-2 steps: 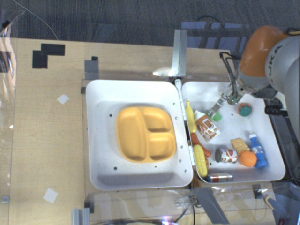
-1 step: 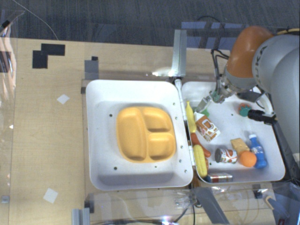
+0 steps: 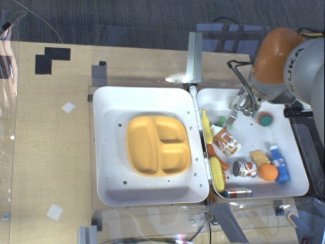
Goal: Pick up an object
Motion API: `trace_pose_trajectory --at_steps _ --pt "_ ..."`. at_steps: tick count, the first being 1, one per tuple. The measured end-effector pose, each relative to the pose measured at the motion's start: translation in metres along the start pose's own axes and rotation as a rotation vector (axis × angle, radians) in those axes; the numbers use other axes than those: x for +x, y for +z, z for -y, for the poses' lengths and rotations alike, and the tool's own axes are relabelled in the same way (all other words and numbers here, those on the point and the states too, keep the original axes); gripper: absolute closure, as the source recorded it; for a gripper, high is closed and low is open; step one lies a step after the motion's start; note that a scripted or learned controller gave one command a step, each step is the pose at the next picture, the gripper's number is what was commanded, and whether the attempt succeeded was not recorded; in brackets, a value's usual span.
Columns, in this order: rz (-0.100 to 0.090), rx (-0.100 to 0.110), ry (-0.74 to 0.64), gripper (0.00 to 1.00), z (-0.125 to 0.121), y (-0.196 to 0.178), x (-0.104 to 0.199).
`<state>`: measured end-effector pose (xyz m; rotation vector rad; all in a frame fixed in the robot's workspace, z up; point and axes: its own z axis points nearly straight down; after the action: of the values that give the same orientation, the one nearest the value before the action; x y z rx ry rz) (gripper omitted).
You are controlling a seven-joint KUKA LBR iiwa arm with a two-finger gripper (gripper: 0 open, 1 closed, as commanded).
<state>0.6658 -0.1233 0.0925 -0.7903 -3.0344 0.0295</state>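
On the counter point(image 3: 56, 151), the left bin point(image 3: 109, 105) carries a yellow divided tray point(image 3: 157, 145) lying flat at its middle. In the right bin point(image 3: 297, 179), a corn cob point(image 3: 217, 173) lies along the left wall below a yellow banana point(image 3: 205, 127), with a snack packet point(image 3: 226, 143) just beside them. Nearer the front sit a small can point(image 3: 246, 169), an orange ball point(image 3: 268, 173) and a blue bottle point(image 3: 279, 162). The pincer point(image 3: 242, 107) hangs over the bin's far side near a green-and-red round object point(image 3: 265, 118); how wide it stands I cannot tell.
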Motion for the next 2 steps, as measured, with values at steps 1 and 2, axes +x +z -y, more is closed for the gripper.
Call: trace_pose_trajectory --at_steps 1,2 --pt "0.025 -0.021 -0.005 1.0 -0.0093 -0.016 -0.0035" --pt "0.0 -0.013 -0.007 0.0 -0.0079 -0.0116 0.0019"
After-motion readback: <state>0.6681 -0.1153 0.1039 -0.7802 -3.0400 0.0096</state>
